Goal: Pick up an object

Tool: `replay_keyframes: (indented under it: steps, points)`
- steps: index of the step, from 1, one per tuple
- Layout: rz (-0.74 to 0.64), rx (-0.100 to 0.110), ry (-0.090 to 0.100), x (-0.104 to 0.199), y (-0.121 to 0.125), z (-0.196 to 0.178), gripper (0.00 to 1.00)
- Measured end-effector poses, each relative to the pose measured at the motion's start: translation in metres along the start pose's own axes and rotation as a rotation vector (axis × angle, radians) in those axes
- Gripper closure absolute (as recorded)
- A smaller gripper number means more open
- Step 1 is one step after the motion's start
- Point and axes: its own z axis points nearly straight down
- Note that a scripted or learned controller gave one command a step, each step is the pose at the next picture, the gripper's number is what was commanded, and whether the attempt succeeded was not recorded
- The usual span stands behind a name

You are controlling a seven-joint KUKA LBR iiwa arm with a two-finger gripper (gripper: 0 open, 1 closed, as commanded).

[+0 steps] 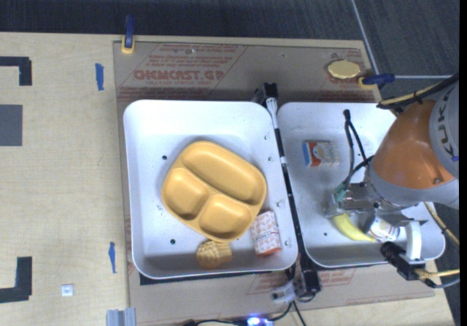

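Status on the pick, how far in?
Done: arm is down in the right bin, pincer over the banana. In hand: nothing visibly lifted; banana lies on the bin floor. Left: grasp and lift. The small carton sits apart.

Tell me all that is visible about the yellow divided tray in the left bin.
The yellow three-compartment plastic tray looks smooth and slightly glossy, with rounded corners. It lies flat, open side up and turned at an angle, in the middle of the left white bin. Its lower edge seems to touch a small tan round object and a red-and-white packet.
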Motion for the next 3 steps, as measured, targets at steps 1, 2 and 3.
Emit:
replay_keyframes:
  steps: [1, 2, 3]
  points:
    - [0.001, -0.004, -0.001, 0.000, 0.001, -0.010, 1.00]
    - [-0.002, 0.009, 0.003, 0.088, -0.001, -0.088, 1.00]
    - [-0.002, 0.009, 0.002, 0.097, 0.041, -0.088, 1.00]
